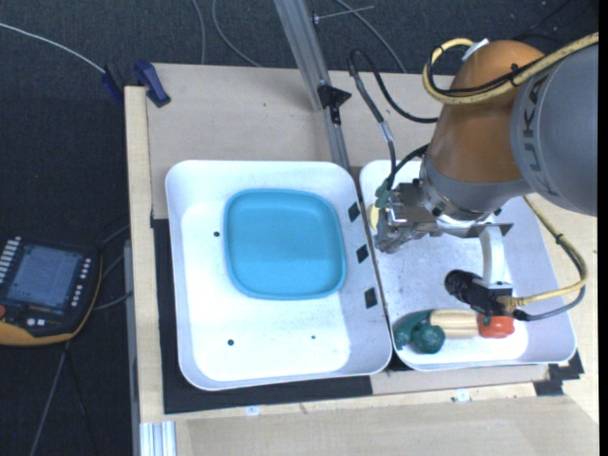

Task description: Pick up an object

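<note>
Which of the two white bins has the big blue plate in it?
The left bin holds the blue plate. The right bin, under the arm, has small things instead: a green lump and a wooden stick.

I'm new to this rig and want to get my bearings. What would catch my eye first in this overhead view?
The big grey arm with its orange band reaches in from the right and hangs over the right bin. Next, the bright blue plate sits in the middle of the left bin. Along the right bin's near edge lie a green object, a pale cylinder and a small red piece.
</note>
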Controlling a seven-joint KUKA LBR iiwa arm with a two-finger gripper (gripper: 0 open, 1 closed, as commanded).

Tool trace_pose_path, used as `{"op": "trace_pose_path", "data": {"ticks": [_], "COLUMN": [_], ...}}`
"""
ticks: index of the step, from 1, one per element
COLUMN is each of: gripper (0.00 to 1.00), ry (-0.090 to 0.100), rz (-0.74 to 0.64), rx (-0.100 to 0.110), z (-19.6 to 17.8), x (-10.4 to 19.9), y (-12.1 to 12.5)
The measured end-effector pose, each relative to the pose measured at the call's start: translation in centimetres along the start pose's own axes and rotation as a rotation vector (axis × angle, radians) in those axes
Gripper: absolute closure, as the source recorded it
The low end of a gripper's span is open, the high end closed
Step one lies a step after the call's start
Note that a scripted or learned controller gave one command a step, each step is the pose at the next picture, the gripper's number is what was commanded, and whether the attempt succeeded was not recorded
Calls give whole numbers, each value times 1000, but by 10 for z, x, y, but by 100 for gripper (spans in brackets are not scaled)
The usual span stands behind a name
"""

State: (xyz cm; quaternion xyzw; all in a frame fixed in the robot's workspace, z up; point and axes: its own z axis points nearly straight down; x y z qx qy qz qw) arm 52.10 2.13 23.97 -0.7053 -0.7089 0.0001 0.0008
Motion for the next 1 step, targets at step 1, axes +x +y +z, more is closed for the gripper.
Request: {"op": "trace_pose_path", "data": {"ticks": [1], "gripper": [100], "ry": [0], "rz": [1], "rx": [-2], "z": [-7], "x": [47], "y": [3]}}
